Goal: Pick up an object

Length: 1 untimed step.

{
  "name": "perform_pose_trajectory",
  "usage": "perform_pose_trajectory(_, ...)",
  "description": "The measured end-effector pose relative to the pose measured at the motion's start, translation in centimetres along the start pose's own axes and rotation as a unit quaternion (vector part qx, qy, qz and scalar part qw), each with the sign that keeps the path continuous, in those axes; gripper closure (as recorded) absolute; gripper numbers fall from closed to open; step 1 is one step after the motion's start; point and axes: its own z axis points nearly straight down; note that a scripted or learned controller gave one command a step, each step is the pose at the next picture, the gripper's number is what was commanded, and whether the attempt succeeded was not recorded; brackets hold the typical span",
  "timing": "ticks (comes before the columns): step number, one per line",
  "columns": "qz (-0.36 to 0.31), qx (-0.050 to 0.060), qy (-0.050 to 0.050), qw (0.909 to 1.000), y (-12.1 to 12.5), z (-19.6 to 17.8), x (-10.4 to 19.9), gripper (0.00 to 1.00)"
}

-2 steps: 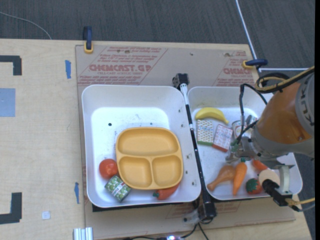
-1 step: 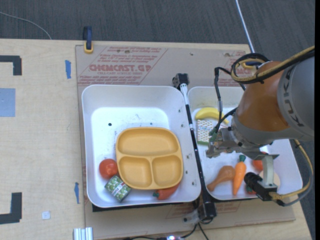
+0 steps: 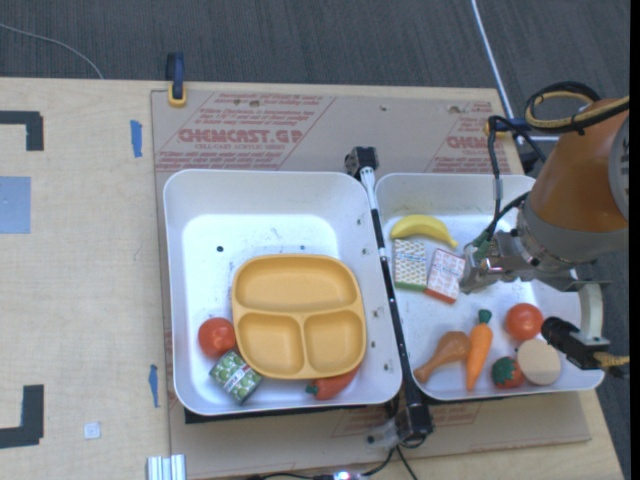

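Nearest to us in the left bin [image 3: 190, 298], a green patterned block [image 3: 233, 376] is lying at the front, touching the yellow tray [image 3: 299, 314], and a bit of a red pepper [image 3: 330, 387] is peeking out from under the tray's front edge. A red tomato [image 3: 215, 336] is sitting just beside the tray on its left side. The tray is split into three parts and is taking up most of that bin. In the right bin [image 3: 440, 193], a cream egg [image 3: 540, 362] and a small strawberry [image 3: 506, 371] are lying side by side at the front, with a brown chicken leg [image 3: 443, 355] and an orange carrot [image 3: 479, 347] near them. A second tomato [image 3: 523, 320] is resting just behind the egg. Farther back, two small snack packets [image 3: 427, 266] are lying side by side, and a yellow banana [image 3: 422, 229] is lying behind them near the back wall. The arm [image 3: 580, 183] is reaching in from the right, and its pincer [image 3: 483, 267] is hanging low, just beside the red and white packet. I cannot tell what the pincer is doing, because it is too dark and small. The bins are sitting on a brown board [image 3: 260, 128] on the tabletop [image 3: 80, 298].
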Motion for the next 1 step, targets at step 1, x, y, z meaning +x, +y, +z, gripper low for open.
perform_pose_trajectory(1, -0.001, 0.000, 0.000, 1.0000, 0.01, 0.01, 0.08, 0.00)
